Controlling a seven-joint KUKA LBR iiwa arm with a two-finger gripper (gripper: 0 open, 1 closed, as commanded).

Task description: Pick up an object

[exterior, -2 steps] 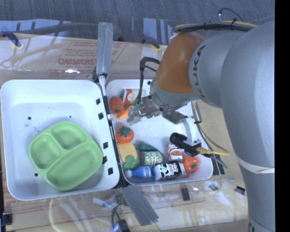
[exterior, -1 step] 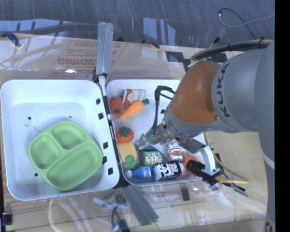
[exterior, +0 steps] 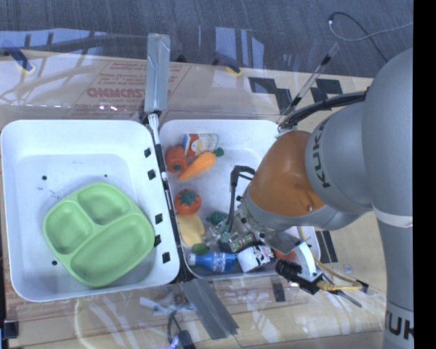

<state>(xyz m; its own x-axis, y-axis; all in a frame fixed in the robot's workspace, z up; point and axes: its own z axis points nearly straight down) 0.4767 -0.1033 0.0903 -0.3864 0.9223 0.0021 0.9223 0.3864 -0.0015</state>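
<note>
The grey arm (exterior: 381, 158) looms closest to the lens, entering from the right and cut off by the frame edge, its orange band (exterior: 283, 180) hanging over the right bin (exterior: 225, 128). That bulk hides much of the bin's right half. Below the band, the gripper (exterior: 236, 233) reaches down among the clutter near the bin's front; it is lost in a tangle of dark parts and small things, so I cannot tell how it stands or whether anything is caught in it.

Around it lie a plastic bottle (exterior: 212, 262) with a blue label, on its side along the front wall, and a yellow piece (exterior: 191, 230) just beside the dividing wall. Something green and something red-and-white next to the gripper are too jumbled to name. Farther back sit a tomato (exterior: 187, 201), a carrot (exterior: 200, 165), another orange-red vegetable (exterior: 175, 159) touching it, and a small printed carton (exterior: 200, 143) near the back wall.

The left bin (exterior: 29, 144) holds a green divided plate (exterior: 98, 233), tilted toward its front right corner.
</note>
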